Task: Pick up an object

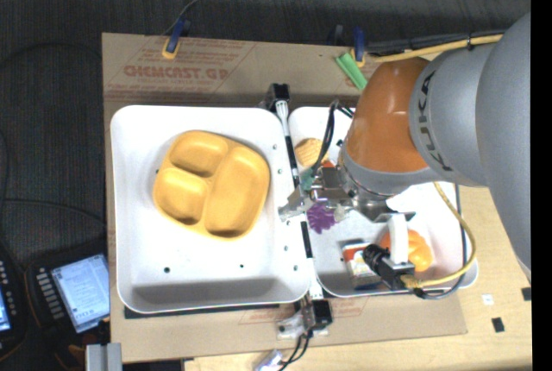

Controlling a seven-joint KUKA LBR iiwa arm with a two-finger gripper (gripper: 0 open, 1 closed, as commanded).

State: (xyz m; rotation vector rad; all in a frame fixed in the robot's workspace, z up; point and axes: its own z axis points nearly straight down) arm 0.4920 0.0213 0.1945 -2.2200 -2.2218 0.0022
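My gripper [321,198] is down in the right bin [448,214], near its left wall, under the orange-banded wrist. A small purple object [321,218] lies right at the fingertips; whether it is between them is hidden. A tan round object [308,151] lies at the back left of the right bin. An orange object [419,248] with a white piece [398,235] on it lies at the front right, and a small red and white item [357,255] lies beside it. A yellow three-compartment tray [211,182] lies upside down in the left bin [138,274].
The arm covers much of the right bin's back half. A green marker [351,70] lies on the cardboard behind the bins. Blue clamps [177,37] hold the board's back edge. A handheld screen [76,290] sits on the floor at front left.
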